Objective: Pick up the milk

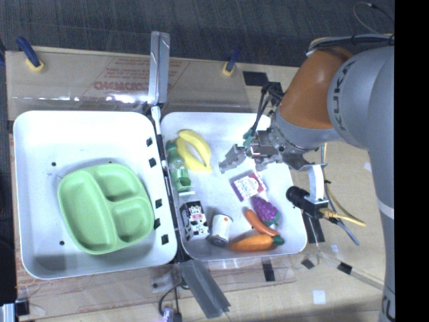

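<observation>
The milk (194,219) is a small black-and-white carton with a cow print. It stands in the right bin (221,123) near the front left corner, against the divider wall. My gripper (244,159) hangs over the middle of that bin, above and to the right of the milk and well apart from it. Its fingers are spread open with nothing between them. The grey arm with the orange band (315,96) reaches in from the right.
Around the milk lie a white can (220,227), two carrots (254,241), purple grapes (265,210) and a pink packet (247,185). A banana (193,150) and a green bottle (177,168) lie farther back. The left bin holds a green divided plate (107,208).
</observation>
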Tool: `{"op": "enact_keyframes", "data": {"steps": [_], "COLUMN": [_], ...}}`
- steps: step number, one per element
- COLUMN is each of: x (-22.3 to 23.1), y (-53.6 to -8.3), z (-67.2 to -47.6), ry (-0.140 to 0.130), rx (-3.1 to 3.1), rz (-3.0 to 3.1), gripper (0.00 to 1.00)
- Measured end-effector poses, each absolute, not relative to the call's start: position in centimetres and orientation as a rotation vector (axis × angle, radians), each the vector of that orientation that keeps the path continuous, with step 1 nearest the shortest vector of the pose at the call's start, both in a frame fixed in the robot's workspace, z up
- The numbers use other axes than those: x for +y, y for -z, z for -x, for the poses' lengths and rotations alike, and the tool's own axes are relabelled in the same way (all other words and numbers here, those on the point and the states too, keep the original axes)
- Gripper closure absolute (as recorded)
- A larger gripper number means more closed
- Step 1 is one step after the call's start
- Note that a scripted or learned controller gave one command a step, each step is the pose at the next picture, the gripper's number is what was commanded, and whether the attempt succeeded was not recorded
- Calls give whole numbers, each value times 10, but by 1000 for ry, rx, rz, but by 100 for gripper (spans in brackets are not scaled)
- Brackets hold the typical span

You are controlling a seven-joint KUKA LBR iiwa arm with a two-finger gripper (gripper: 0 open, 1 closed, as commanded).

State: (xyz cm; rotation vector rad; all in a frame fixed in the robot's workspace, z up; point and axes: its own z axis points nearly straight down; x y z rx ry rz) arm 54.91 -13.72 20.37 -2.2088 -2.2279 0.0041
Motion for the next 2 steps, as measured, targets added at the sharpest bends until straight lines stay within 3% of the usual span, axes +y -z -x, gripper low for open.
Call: {"op": "enact_keyframes", "data": {"steps": [1, 2], "x": [-96, -36], "y": [-110, -192], "z": [-488, -603], "ry": [20, -3], "rx": [-2012, -1877], "rz": [2427, 2516], "gripper": [0, 0]}}
